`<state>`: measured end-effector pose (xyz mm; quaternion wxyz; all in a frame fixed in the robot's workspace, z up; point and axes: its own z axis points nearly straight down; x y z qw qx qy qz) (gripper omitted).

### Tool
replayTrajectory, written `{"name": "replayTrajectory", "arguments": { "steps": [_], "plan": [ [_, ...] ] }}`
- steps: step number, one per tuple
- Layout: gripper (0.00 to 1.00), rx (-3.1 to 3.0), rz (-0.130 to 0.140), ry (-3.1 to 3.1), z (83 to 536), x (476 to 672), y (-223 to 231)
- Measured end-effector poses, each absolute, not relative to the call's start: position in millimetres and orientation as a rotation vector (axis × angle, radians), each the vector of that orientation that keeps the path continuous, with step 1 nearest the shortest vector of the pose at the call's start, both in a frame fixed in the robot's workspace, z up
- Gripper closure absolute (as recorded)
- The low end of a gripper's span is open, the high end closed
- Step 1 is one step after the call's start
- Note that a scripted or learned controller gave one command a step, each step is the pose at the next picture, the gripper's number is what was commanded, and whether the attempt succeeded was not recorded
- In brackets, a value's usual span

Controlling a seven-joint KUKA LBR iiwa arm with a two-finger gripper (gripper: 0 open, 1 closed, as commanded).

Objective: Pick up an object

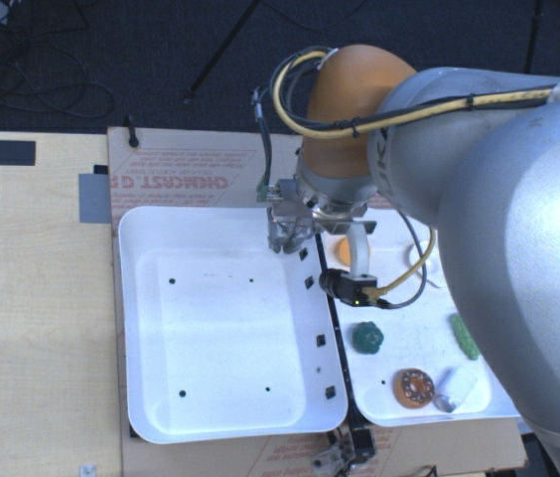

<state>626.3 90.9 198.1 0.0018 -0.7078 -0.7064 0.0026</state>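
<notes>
Gripper (285, 235) hanging at far end of divider between two bins, over left bin's (141, 266) far right corner; nothing seen in its grasp, finger state unclear. Candidate objects all lying to gripper's right and nearer, in right bin (399, 417): orange piece (342, 250) closest, just beside wrist, then dark green lump (366, 338), donut (414, 388), green piece (464, 336). Arm reaching in from right, wrist pointing down, orange band above.

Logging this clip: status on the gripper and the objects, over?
Gripper over the bins' divider, nothing seen held. Green object, donut lying in right bin. Arm covers part.
</notes>
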Motion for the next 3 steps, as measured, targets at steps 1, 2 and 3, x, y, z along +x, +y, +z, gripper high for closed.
{"name": "replayTrajectory", "arguments": {
  "steps": [1,2,3],
  "plan": [
    [1.00,-2.222,0.008,-2.216,187,619.2,53],
    [1.00,-2.227,-0.020,-2.232,353,646.6,62],
    [0.00,-2.217,0.004,-2.224,342,643.8,62]
  ]
}}
